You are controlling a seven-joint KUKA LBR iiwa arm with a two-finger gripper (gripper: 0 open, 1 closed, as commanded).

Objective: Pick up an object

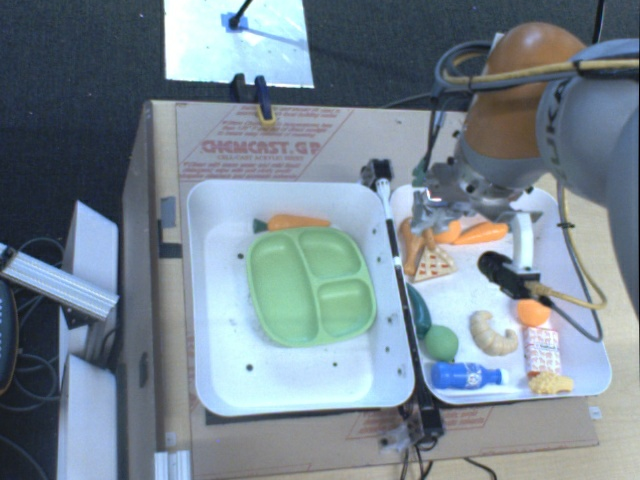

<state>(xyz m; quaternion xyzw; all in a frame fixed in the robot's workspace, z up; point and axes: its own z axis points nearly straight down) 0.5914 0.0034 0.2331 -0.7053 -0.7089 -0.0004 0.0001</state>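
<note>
Here the pincer (432, 211) sits low over the right bin (590, 368), at its 11 o'clock corner, above crowded carrots (480, 233) and a waffle wedge (433, 264); its opening cannot be told. Likely risks: catching two pieces together, or striking the bin wall. A green tray (310, 286) occupies the left bin (220, 268).

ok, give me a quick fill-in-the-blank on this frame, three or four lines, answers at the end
1. The green divided tray lies in the ____ bin.
2. The carrot behind the tray is ____ in colour.
3. The blue bottle lies in the ____ bin.
4. The claw hangs over the ____ bin.

Missing words: left; orange; right; right
</note>
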